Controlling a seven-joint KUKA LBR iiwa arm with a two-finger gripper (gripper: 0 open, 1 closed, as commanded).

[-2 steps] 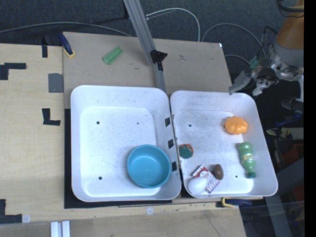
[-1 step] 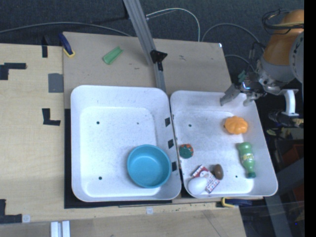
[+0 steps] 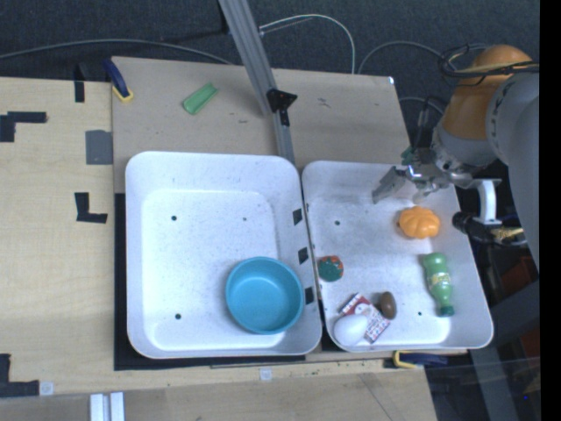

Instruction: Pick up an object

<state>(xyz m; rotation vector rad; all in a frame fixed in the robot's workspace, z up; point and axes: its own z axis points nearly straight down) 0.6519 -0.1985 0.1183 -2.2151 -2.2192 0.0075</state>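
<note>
Gripper (image 3: 391, 185) hangs released near the right bin's (image 3: 351, 182) far edge, grasping nothing. Orange fruit (image 3: 419, 223) lies just beside; a descent off-centre could roll it away.

A pale wooden bench (image 3: 53, 261) fills the left and near side, marked with dark tape pieces (image 3: 86, 207). A tan board (image 3: 342, 117) lies under the far part. Beyond it is dark carpet (image 3: 105, 11), crossed by thin cables (image 3: 324, 24). A grey metal pole (image 3: 250, 46) slants across the far middle.
</note>
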